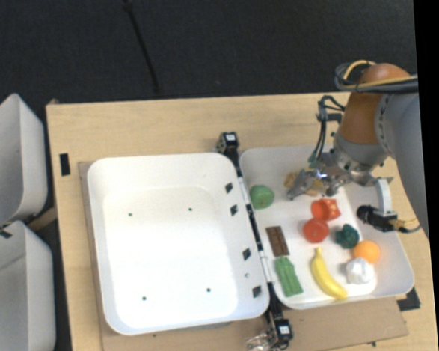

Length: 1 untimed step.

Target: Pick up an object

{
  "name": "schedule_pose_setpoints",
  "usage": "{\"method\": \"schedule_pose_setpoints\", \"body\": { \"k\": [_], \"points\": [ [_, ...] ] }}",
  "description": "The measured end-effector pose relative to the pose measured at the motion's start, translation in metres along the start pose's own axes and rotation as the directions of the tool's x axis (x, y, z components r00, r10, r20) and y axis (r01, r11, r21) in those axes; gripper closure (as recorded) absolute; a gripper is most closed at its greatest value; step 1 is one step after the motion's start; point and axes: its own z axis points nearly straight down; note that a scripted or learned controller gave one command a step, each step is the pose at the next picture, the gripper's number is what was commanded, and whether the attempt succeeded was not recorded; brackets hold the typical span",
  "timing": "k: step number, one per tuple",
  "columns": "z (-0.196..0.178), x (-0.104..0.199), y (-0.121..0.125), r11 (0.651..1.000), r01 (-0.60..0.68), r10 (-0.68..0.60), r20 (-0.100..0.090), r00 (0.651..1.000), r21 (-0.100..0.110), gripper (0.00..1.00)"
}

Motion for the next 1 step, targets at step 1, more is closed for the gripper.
{"method": "schedule_pose_setpoints", "body": {
  "k": [1],
  "points": [
    [0.0001, 0.0000, 0.0001, 1.000, 0.000, 0.000, 0.000, 1.000, 0.000, 0.00]
  ]
}}
